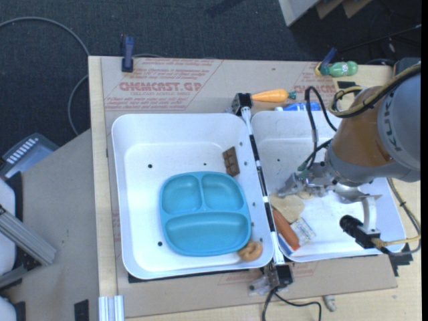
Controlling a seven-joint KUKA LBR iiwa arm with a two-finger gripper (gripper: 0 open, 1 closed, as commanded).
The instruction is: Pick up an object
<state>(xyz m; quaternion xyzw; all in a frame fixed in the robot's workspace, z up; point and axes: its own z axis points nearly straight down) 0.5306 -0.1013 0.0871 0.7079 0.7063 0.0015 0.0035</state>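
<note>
White bins, two of them on the worktop (167, 89). Left bin (134, 179) has one blue divided plate (204, 212), one brown block (231, 160), one pretzel-ish thing (251, 250). Right bin (287, 129) has an orange-red hotdog (285, 231) near its left wall, one tan slice (289, 208), one clear packet (305, 229). Arm covers the rest; claw (297, 182) too blurry, can't tell its state.

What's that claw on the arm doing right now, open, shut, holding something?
Gripper: low in the right bin; whether it is open, shut or holding anything cannot be told.
</note>
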